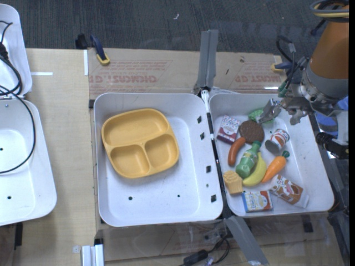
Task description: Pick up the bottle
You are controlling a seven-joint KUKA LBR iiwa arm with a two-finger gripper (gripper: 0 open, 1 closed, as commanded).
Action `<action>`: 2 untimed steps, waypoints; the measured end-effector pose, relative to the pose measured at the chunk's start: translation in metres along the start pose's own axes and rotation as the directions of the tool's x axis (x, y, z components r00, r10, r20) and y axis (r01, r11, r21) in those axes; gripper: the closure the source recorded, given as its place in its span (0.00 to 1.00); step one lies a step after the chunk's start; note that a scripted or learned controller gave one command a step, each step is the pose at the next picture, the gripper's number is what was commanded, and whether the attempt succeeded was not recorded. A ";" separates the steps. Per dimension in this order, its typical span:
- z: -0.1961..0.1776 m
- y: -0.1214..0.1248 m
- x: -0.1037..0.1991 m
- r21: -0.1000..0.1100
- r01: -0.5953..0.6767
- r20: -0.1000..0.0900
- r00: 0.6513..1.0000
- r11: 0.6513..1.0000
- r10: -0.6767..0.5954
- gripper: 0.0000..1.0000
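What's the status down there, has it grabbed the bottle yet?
Tool above right bin's far edge, nothing gripped. Green bottle lying untouched mid-bin. Banana and sausage crowd its sides.

I see a tan bench (55, 148) bearing two shallow white bins side by side: the left bin (150, 204) and the right bin (319, 165), walls touching. A blue-and-yellow clamp (99, 50) sits at its far edge.

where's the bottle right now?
In the camera view, the green bottle lies in the right bin, mid-bin, between the sausage and the banana, just below the brown patty.
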State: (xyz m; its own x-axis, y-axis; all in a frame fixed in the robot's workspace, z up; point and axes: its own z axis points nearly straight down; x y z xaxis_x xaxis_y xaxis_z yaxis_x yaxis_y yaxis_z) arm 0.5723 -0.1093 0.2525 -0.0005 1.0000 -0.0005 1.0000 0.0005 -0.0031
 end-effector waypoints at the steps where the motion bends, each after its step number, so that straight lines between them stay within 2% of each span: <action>1: 0.054 0.059 -0.047 -0.001 -0.050 0.001 0.999 0.999 0.050 0.00; 2: 0.104 0.037 -0.045 0.001 -0.219 -0.001 0.976 0.976 0.219 0.00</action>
State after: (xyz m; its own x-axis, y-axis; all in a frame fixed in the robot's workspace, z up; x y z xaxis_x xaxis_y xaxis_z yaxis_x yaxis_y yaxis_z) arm 0.6091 -0.1547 0.1483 0.2184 0.9759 -0.0005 0.9758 -0.2184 -0.0039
